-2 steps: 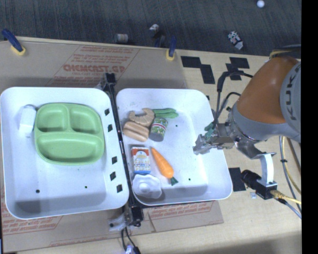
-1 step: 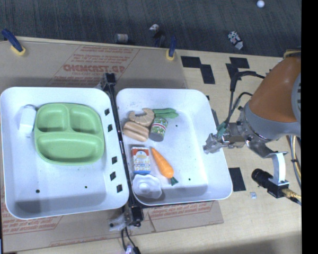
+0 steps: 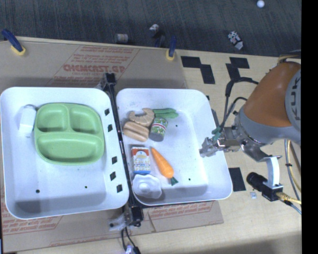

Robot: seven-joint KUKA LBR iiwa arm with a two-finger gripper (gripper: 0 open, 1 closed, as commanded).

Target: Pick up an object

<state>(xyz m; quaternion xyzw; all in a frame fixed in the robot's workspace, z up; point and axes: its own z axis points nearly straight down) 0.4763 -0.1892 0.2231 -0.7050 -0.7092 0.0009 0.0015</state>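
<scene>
The right bin [image 3: 196,102] holds an orange toy carrot [image 3: 162,164], a small carton with a red and blue label [image 3: 141,160], a white cup-like piece [image 3: 146,186], a tan bread-like toy [image 3: 137,126], a small can [image 3: 159,129] and a green leafy toy [image 3: 166,112]. My gripper [image 3: 209,147] hangs over the bin's right rim, right of the carrot and apart from every object. Nothing shows between its fingers.
The left bin [image 3: 13,142] bears a green divided plate [image 3: 70,133] and a small white object [image 3: 26,119] at its left wall. A black divider runs between the bins. Blue clamps hold the cardboard at the back edge.
</scene>
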